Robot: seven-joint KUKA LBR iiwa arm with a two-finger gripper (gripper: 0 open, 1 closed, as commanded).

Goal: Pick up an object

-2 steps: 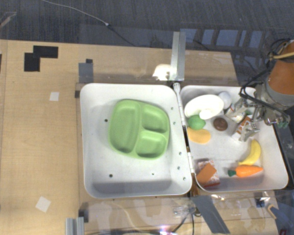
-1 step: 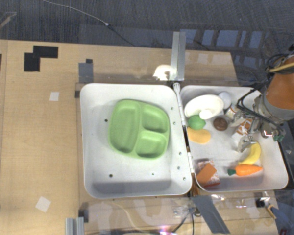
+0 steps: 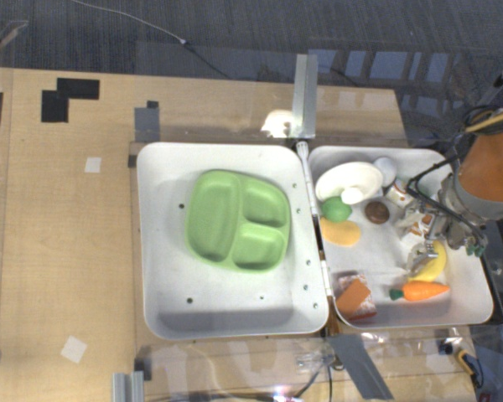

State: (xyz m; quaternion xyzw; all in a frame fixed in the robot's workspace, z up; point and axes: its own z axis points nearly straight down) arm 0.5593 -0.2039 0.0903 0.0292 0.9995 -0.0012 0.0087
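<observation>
Counting one banana [image 3: 437, 264], one carrot [image 3: 424, 291].

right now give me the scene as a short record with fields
left bin: green tray
right bin: white bowl, lime, banana, carrot
arm: over the right bin's right side
gripper: low, just above the banana
held: nothing seen between the fingers

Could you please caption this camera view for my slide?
Tool above a yellow banana in the right white bin; green divided plastic tray in the left.
</observation>
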